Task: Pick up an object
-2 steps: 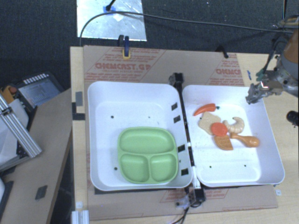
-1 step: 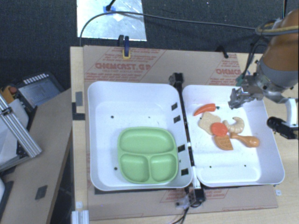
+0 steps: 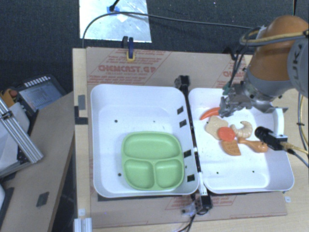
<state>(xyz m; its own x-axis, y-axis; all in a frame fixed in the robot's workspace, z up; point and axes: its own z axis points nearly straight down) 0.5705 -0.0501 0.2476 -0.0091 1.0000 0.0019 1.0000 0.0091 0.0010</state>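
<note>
overall, the left bin [image 3: 104, 129] carries a smooth green three-compartment plate [image 3: 152, 160]. the right bin [image 3: 251, 178] holds small toy foods. the slim red chili pepper [image 3: 209, 113] lies long-axis left-right, tip lower left, right beside the gripper [image 3: 227, 109], whose finger spread can't be told.

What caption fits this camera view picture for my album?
Robot gripper reaches down to toy food in the right bin; a green tray sits in the left bin.

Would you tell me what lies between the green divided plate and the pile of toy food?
In the camera view, only bare bin floor and the two bins' adjoining walls lie between the green plate and the toy food.
</note>
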